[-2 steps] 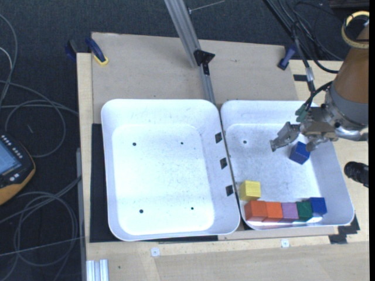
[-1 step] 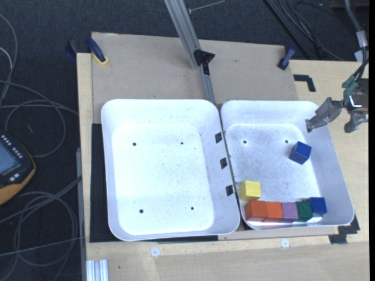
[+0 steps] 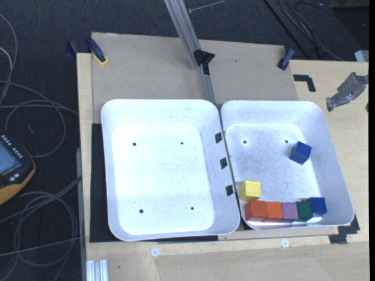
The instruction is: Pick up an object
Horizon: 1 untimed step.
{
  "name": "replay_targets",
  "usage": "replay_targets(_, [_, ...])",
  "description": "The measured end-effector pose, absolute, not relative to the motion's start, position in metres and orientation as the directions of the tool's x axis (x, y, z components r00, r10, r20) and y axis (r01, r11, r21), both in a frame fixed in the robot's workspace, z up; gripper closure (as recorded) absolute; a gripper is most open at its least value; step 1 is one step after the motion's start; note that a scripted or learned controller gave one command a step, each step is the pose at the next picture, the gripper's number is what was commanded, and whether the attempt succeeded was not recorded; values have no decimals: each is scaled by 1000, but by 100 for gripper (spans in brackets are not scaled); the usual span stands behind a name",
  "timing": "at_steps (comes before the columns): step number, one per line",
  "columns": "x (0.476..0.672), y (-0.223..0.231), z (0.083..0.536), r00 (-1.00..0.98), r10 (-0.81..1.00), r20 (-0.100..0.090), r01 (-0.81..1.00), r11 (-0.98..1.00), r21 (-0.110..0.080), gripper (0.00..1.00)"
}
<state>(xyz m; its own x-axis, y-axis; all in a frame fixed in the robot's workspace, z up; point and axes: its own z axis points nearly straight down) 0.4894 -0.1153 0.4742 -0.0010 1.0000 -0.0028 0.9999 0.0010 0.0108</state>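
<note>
While tool (image 3: 347,92) hangs off-bin (grip state unclear), blue cube (image 3: 300,152) sits alone — no legible labels.

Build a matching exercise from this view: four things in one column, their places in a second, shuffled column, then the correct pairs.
Things:
1. lone blue cube
2. yellow cube
3. tool
4. purple cube

Places:
A. over the bench, beyond the right bin's far right corner
B. in the row along the near wall
C. apart from the others, mid right bin
D. just behind the row's left end

Pairs: 1-C, 2-D, 3-A, 4-B
</note>
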Motion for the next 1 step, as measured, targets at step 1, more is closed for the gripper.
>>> replay_targets(1, [577,-53,415,-7,1000,2,1000,7,-6,0])
